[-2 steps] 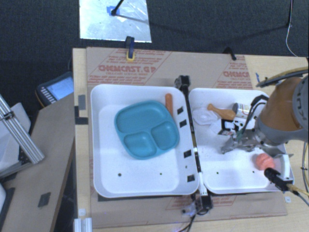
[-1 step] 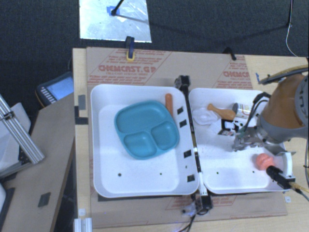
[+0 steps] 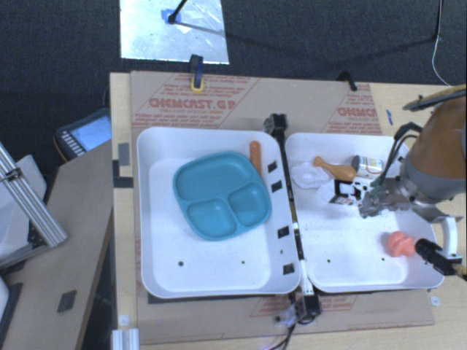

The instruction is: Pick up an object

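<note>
Camera view gives you the bench [image 3: 241, 93] with its brown sheet, and on it the two white bins side by side. The left bin [image 3: 157, 268] carries a blue divided plate [image 3: 219, 195] with an orange stick [image 3: 255, 155] just beyond its far edge. The right bin [image 3: 343, 268] is where your arm [image 3: 438, 159] reaches in, low over the middle of it.

The gripper [image 3: 373, 204] sits just beside a small black-and-white item [image 3: 344, 191]; you cannot tell from this angle how its jaws stand, and nothing shows between them.

Your likeliest target is the pink lump [image 3: 398, 243] near the front right of that bin, lying apart from the rest, with bare floor around it. It looks rounded, matte and probably soft and light, so it should give a little under pressure and not slip; take it across its narrow middle from straight above.

Farther back lie a tan drumstick-shaped toy [image 3: 336, 170], touching a clear lid [image 3: 305, 175], and a small silvery can [image 3: 367, 165]. The can looks stiff and smooth and may roll or slide out of a pinch. The lid looks thin and hard to grip.
</note>
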